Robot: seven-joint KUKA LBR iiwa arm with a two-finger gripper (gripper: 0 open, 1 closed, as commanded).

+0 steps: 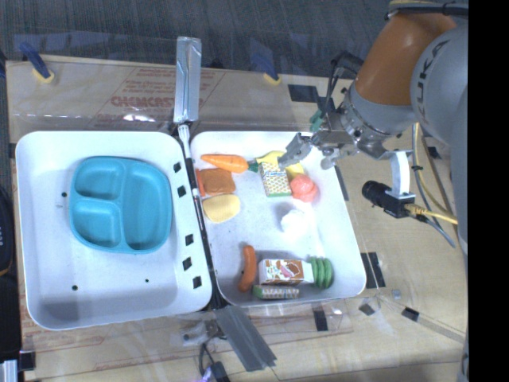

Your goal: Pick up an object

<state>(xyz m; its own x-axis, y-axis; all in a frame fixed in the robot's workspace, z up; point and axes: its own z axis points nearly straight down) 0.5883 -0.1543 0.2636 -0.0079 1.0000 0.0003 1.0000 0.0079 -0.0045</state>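
The claw (312, 153) is hanging over the upper right part of the right bin (342, 237), its two fingers (297, 147) spread apart with nothing between them; one finger is pointing down toward a yellow item (274, 159) and the small checkered box (276, 182) just below it, the other is reaching toward the bin's right rim. The grey arm (433, 62) with its orange band is coming in from the right, cables trailing beside it.

Within the same bin, a pink ball-like piece (303, 188) is lying just right of the checkered box; a white lump (294, 221) is sitting below that; a carrot (225, 163) is lying near the top left corner, above a brown bun-like piece (216, 182) and a pale yellow piece (221, 207); along the bottom edge a small sausage (248, 267), a printed carton (283, 271) and a green ridged item (321, 271) are crowding together, touching.

The left bin (40, 213) is holding a blue divided plate (122, 204), lying flat toward its upper middle; a row of black clips (188, 240) is running down the seam where the two bins are meeting.

Both bins are resting on a pale wooden bench (413, 293) with a sheet of printed cardboard (119, 94) showing behind them; a metallic upright strip (188, 78) is standing at the top of the seam; beyond the bench, dark grey carpet (159, 6) is covering the floor.
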